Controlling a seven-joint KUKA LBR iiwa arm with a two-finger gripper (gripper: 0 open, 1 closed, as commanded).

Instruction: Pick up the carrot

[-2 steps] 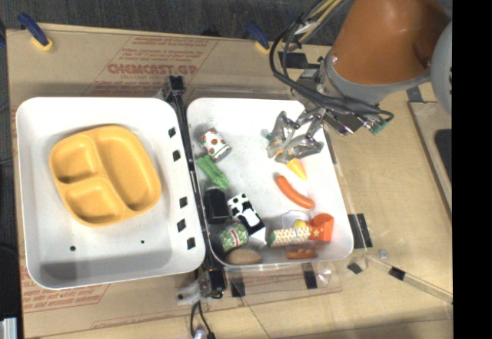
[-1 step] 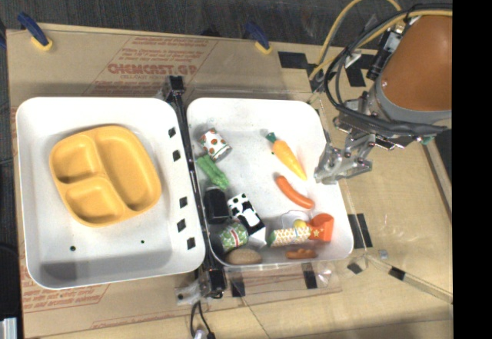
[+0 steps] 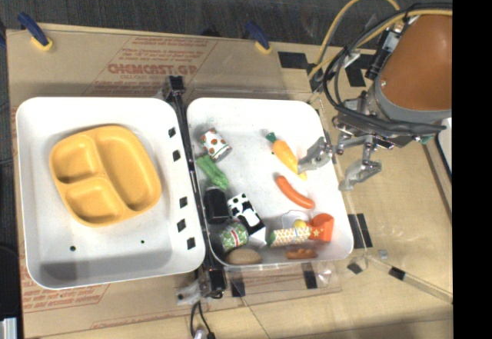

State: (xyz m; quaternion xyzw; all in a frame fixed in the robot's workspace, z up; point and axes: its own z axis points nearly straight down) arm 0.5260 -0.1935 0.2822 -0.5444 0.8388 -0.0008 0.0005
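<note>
Red print runs across the cardboard sheet (image 3: 138, 61) under the two bins — the largest line reads roughly "CHEMCAST GP", its last letters faint, with smaller red lines above and below it too small to read. More red lettering shows on the cardboard's lower left corner, beside the left bin, also illegible. The small can (image 3: 215, 145) in the right bin carries a printed label — its words cannot be made out.

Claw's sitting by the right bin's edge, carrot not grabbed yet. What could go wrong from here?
1. The small orange carrot with a green top lies near the long orange-red sausage; similar colours may draw the claw to the wrong item.
2. The claw hovers over the right white bin's rim; descending there could strike the wall.
3. The carrot lies flat and tapered, so it may slip out.
</note>
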